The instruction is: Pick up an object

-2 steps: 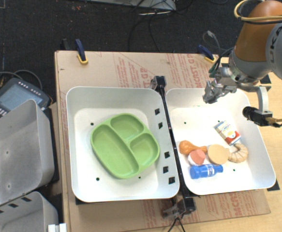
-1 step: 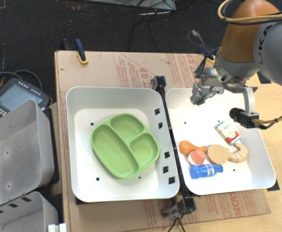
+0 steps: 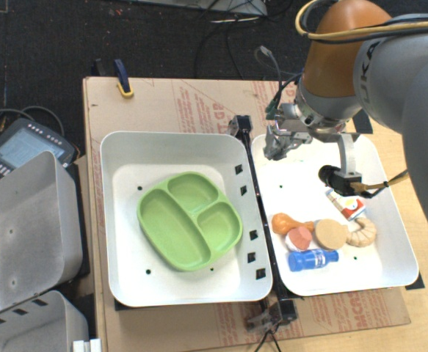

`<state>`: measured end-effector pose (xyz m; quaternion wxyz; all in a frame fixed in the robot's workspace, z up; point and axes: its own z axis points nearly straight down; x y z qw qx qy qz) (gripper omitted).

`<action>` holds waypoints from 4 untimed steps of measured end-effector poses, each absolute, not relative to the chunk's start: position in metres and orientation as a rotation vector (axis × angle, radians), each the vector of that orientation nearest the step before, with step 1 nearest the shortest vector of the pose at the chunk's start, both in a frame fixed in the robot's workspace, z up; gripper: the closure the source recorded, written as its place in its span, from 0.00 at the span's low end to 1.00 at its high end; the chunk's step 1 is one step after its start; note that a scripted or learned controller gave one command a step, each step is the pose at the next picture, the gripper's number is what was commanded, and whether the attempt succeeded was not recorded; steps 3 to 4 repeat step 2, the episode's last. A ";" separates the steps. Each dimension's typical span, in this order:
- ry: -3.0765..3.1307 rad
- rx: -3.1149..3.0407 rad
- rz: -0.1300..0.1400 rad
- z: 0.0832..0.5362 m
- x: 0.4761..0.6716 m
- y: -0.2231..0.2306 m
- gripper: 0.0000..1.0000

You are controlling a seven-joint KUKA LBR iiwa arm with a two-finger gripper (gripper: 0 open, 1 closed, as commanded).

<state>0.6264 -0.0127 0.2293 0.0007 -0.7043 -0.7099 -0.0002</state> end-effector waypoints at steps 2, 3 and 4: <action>-2.231 -2.212 -0.004 0.238 0.607 0.097 1.00; -2.231 -2.212 -0.004 0.238 0.607 0.097 1.00; -2.231 -2.212 -0.004 0.238 0.607 0.097 1.00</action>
